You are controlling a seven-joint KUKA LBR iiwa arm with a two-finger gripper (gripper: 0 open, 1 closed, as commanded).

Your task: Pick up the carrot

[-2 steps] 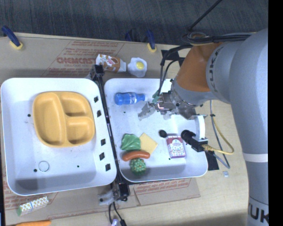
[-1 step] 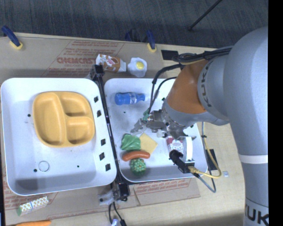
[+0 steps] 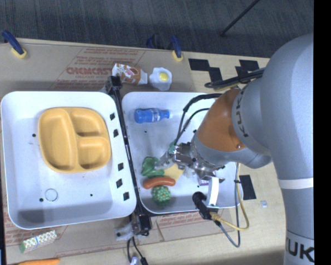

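From above, we see two white bins on the bench. Our grey and orange arm's claw hangs low in the right white bin. We cannot tell how the claw stands. The long orange carrot lies near that bin's front edge, just beside the claw. A bumpy green ball touches it. A blue plastic bottle lies near the back edge. The left white bin holds a yellow plastic tray.

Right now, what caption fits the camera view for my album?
End effector hovers by the carrot in the right bin.
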